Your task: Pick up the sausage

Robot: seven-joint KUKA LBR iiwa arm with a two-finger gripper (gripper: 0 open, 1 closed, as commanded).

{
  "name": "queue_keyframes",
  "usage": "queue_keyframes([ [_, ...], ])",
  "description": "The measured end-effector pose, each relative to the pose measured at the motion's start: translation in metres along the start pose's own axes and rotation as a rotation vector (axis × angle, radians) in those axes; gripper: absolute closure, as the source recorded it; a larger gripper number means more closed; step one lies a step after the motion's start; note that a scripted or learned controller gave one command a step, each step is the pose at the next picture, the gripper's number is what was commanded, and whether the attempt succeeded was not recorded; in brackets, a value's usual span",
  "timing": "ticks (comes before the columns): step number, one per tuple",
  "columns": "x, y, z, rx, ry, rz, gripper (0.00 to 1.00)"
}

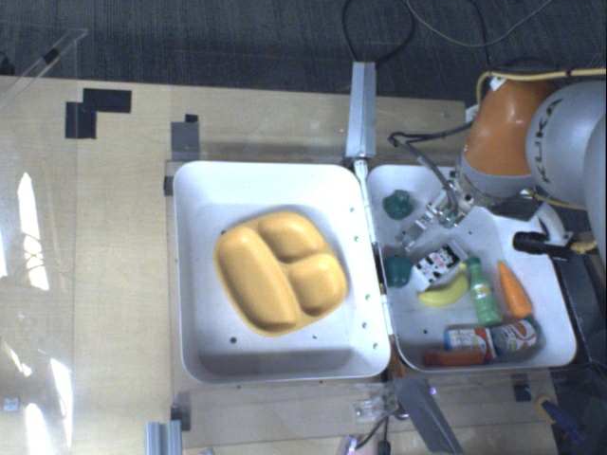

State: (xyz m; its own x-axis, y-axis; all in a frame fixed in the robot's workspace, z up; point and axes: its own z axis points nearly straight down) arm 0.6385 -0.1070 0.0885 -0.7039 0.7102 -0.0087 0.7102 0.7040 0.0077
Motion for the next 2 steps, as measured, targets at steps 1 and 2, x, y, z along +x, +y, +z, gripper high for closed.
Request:
queue_keyframes([
  [1, -0.031, -0.001, 0.002, 0.007, 0.013, 0.106, 0.0],
  [2, -0.042, -0.001, 0.003, 0.012, 0.025, 0.271, 0.0],
])
